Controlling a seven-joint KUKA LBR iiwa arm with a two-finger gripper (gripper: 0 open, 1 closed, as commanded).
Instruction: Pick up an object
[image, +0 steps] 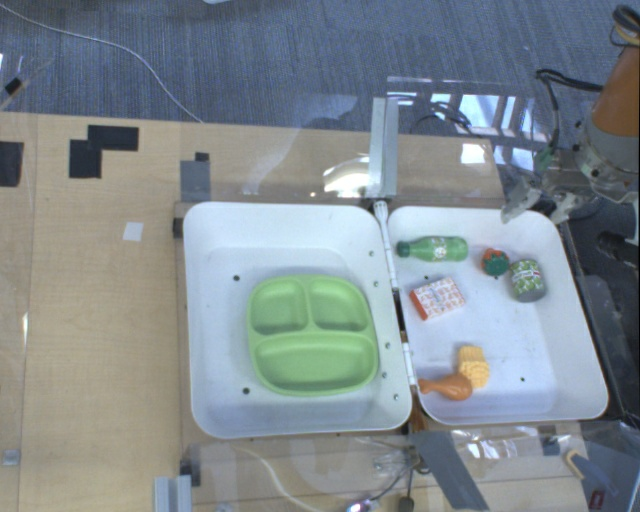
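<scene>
Grey jaws (527, 203) hover at the right bin's (575, 330) far-right corner, gripping nothing I can see — open or closed, I cannot tell. Nearest lie a red-orange piece (494, 263) and a speckled green can (527, 279), touching — a descent between them risks nudging both instead of grasping one.

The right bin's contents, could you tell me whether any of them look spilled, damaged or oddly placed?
Nothing stands out. The green bottle lies on its side near the divider, and the other small items are scattered loosely inside the right bin, none visibly damaged. The gripper is at the bin's far right corner.
</scene>
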